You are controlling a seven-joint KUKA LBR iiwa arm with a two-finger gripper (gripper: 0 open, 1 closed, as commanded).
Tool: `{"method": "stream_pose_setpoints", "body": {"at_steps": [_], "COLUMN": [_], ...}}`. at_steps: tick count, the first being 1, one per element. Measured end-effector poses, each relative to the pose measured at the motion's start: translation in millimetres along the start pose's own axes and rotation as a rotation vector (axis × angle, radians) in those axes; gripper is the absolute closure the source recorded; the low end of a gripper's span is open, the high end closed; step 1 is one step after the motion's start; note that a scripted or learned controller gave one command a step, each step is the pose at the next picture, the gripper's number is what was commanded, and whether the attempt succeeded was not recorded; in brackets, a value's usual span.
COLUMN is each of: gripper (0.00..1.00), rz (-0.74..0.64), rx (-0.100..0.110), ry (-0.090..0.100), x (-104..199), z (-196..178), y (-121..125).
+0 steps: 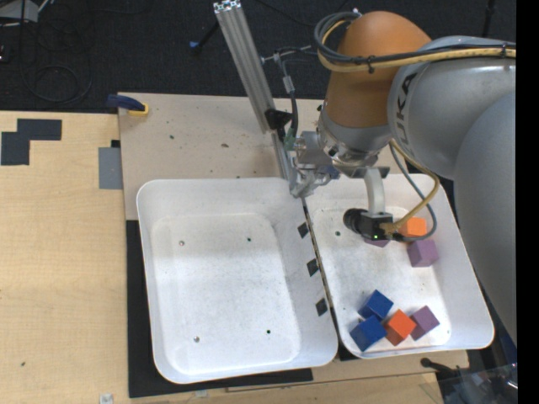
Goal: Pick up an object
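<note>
My gripper (301, 182) hangs low over the back rim where the two bins meet, at the right bin's (472, 310) far left corner. Nothing shows in its grasp. Several small blocks lie in the right bin. An orange block (416, 225) and a purple block (423, 252) sit at its right side, well right of the gripper. Near the front edge a cluster holds two blue blocks (378, 304) (367, 333), an orange block (399, 326) and a purple block (425, 319).
The left bin (160, 217) lies beside the right one, with black clips (313, 266) along the shared rim. A slanted aluminium bar (248, 66) rises behind the gripper. The arm's grey body covers the right bin's far right.
</note>
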State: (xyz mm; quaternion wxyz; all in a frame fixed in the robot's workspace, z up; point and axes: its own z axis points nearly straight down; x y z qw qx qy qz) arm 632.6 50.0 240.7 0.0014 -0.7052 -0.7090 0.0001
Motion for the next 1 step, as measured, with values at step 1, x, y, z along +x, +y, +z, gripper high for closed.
{"method": "stream_pose_setpoints", "body": {"at_steps": [1], "gripper": [1.00], "rz": [0.001], "rx": [0.003], "ry": [-0.001], "x": [42.0], "z": [8.7], "y": [-6.0]}}
